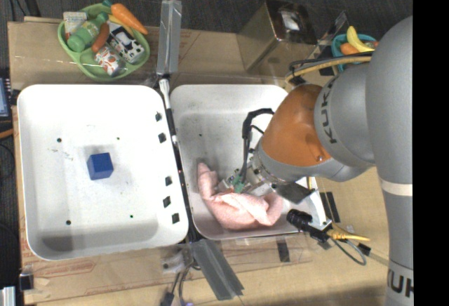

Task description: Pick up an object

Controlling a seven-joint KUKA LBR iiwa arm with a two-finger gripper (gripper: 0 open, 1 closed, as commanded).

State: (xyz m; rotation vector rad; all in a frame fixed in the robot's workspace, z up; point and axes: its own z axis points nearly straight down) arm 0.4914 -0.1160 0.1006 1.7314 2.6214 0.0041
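Note:
A crumpled pink cloth [238, 205] lies at the near end of the right bin [210, 108]. My gripper [242, 182] hangs low over the cloth's upper edge, right at the fabric, under the orange wrist band. A small greenish bit shows at the gripper tip beside the cloth. A blue cube [100, 165] sits alone in the left bin [42, 115], far from the gripper.
A green bowl [81, 62] of toy food, with a carrot on top, stands behind the left bin. A brown box [270, 34] sits behind the right bin. The arm's grey body covers the right bin's right side.

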